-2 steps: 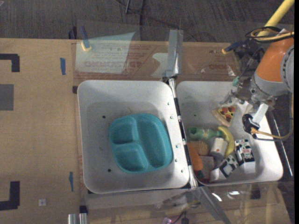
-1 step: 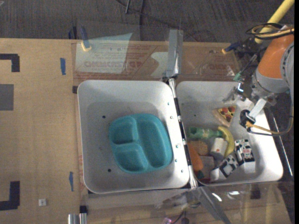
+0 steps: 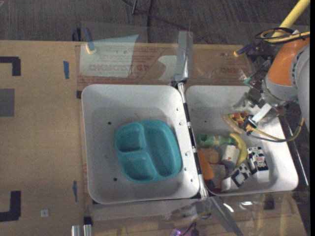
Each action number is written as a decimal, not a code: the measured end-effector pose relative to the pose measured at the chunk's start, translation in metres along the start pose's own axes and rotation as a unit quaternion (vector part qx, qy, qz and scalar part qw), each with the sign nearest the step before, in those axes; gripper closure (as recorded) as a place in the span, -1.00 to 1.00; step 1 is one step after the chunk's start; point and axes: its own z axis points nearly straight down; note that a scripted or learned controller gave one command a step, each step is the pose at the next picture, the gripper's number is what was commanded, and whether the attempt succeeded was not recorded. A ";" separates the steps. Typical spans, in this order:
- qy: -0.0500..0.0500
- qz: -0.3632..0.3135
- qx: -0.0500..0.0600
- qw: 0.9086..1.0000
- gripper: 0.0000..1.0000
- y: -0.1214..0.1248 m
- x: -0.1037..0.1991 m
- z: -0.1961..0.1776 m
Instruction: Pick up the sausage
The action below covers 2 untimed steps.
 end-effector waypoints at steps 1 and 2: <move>-0.003 0.032 0.001 0.999 -1.00 0.017 0.011 -0.192; -0.003 0.049 0.003 0.999 -1.00 0.000 0.013 -0.048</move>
